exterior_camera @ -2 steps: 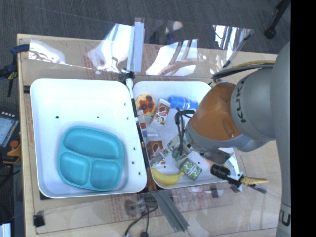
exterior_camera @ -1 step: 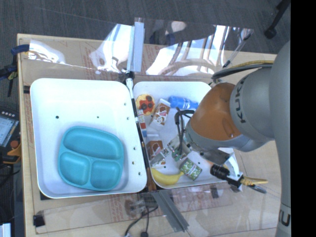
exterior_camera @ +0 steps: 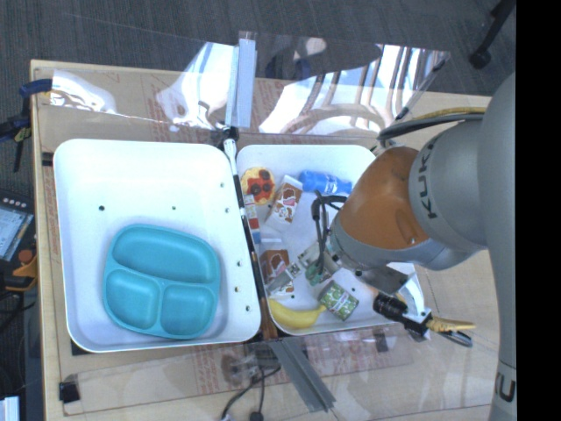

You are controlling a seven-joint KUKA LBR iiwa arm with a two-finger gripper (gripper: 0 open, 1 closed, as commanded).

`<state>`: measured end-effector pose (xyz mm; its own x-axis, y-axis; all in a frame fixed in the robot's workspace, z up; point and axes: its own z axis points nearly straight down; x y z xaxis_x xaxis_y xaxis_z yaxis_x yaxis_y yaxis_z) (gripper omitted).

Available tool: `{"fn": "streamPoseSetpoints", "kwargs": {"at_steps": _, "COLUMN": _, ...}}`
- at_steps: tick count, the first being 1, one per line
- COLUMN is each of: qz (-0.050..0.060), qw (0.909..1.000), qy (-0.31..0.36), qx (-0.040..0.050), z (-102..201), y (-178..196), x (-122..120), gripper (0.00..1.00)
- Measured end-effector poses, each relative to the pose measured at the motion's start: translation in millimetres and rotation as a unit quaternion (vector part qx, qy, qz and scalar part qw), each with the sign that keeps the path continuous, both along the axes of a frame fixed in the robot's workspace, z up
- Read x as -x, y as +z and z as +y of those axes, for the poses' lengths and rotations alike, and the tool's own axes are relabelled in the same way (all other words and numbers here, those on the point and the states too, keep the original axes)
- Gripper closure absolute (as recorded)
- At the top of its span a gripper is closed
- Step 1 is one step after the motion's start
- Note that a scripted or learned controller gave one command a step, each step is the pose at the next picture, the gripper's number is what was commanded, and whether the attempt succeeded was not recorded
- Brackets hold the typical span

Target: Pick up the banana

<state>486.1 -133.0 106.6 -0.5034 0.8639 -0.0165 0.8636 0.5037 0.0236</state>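
Camera view looks down on the bench (exterior_camera: 131, 380) with 2 white bins side by side. The banana (exterior_camera: 294, 315) is lying flat along the near edge of the right bin (exterior_camera: 351, 154), close to that bin's near-left corner, curved ends pointing up a bit. Nothing is gripping it.

The arm (exterior_camera: 412, 204) comes in from the right and covers most of the right half of that bin, orange band and grey wrist on top. The gripper (exterior_camera: 320, 266) hangs under the wrist over the middle of the bin, near the banana but not touching it. Can't tell how the gripper is set, the wrist hides too much of it.

Other stuff in the right bin: a small green packet (exterior_camera: 338, 300) just right of the banana, a brown and white carton (exterior_camera: 277, 268) just above the banana, another similar carton (exterior_camera: 287, 203) toward the far side, a blue bottle (exterior_camera: 320, 182) near the far edge, and a red and yellow round thing (exterior_camera: 259, 183) at the far-left corner.

The left bin (exterior_camera: 88, 160) holds 1 teal divided tray (exterior_camera: 162, 279) with 3 compartments, sitting toward the near edge
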Motion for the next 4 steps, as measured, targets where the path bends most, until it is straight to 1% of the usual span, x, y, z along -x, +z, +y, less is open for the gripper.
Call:
{"fn": "streamPoseSetpoints", "kwargs": {"at_steps": 1, "qz": -0.002, "qw": 0.9977, "qy": 0.067, "qx": 0.0019, "z": -0.3, "y": -0.1, "x": -3.5, "gripper": 0.0}}
{"fn": "streamPoseSetpoints", "kwargs": {"at_steps": 4, "qz": -0.001, "qw": 0.9996, "qy": 0.028, "qx": 0.0033, "z": 4.0, "y": -0.3, "x": -0.7, "gripper": 0.0}}
